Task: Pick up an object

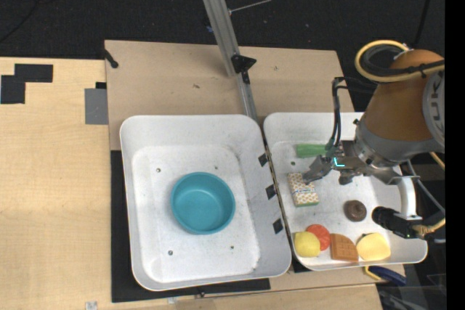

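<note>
My gripper [332, 173] hangs over the right bin [330, 128], open, with nothing between its fingers. Its left finger [317, 170] sits just above and right of a small patterned block [304, 189]. A green object [311, 150] lies just behind the gripper, partly hidden by the wrist. A brown ring-shaped piece [355, 210] lies in front of the gripper, to its right. Along the bin's front wall sit a yellow fruit [307, 245], a red fruit [318, 234], an orange-brown piece [344, 247] and a pale yellow fruit [373, 246].
The left bin [145, 134] holds a teal bowl [203, 202] near its middle. A metal rail [221, 18] slants up from between the bins. The arm's orange-banded wrist [399, 109] looms over the right bin's right side, with cables around it.
</note>
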Tool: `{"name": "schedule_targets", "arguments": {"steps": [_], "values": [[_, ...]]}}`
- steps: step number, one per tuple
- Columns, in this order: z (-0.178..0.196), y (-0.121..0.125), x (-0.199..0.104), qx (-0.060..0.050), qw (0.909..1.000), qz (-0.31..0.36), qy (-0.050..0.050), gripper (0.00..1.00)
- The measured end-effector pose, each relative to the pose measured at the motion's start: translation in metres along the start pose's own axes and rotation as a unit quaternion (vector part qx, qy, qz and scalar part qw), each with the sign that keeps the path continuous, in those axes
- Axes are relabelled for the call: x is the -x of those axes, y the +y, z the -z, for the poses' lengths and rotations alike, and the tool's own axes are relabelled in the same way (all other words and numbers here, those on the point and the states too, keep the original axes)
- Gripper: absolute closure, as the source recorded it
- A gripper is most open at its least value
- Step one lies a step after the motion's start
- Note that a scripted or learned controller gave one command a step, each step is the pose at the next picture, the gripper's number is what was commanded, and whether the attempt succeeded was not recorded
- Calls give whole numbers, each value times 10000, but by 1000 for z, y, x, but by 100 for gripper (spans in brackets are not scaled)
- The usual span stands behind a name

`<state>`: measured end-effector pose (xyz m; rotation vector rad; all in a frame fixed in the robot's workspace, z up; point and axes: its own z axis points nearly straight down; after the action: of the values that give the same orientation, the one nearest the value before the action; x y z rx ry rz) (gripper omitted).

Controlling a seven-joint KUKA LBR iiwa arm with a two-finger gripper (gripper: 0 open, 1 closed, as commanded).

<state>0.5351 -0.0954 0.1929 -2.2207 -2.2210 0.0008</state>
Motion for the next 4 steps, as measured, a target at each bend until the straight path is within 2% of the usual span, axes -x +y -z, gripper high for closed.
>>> {"name": "schedule_targets", "arguments": {"steps": [1,3,4], "values": [[0,0,0,0,10000,0,0,0],[-102,-9,7,0,10000,0,-1,0],[-91,-8,7,9,10000,-6,-3,100]]}}
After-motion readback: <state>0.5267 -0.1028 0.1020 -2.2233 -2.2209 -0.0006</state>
